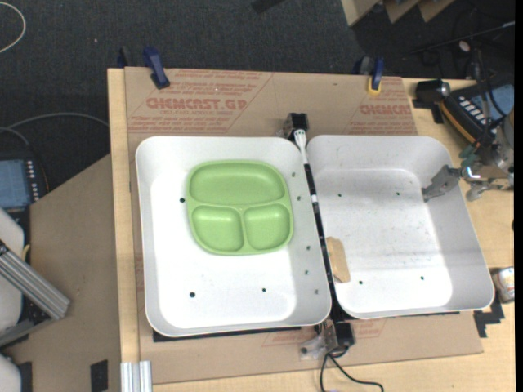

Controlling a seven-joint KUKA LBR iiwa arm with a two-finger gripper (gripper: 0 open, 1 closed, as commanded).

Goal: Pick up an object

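Two shallow white bins sit side by side on a tan board [245, 96] printed with red lettering, which covers the bench across the middle of the frame. The left bin [163, 300] occupies the centre-left; the right bin [458, 276] occupies the centre-right. Their inner rims meet along a dark seam running from upper centre to lower centre.

A green divided plate [239, 207] lies flat in the upper half of the left bin, with one wide compartment toward the top of the frame and two smaller compartments below it. It touches no bin wall.

A small tan scrap [338, 261] rests on the seam between the bins, at the lower left edge of the right bin. Fine dark specks are scattered over the floor of the right bin.

The gripper [441, 182] is at the upper right rim of the right bin, reaching in from the right edge of the frame. It is well apart from the plate. Whether it is released or clenched cannot be told at this size.

Blue clamps [155, 68] grip the board's top edge at upper left and upper right. Dark carpet [163, 15] surrounds the bench. Cables trail at the far left and at lower centre.
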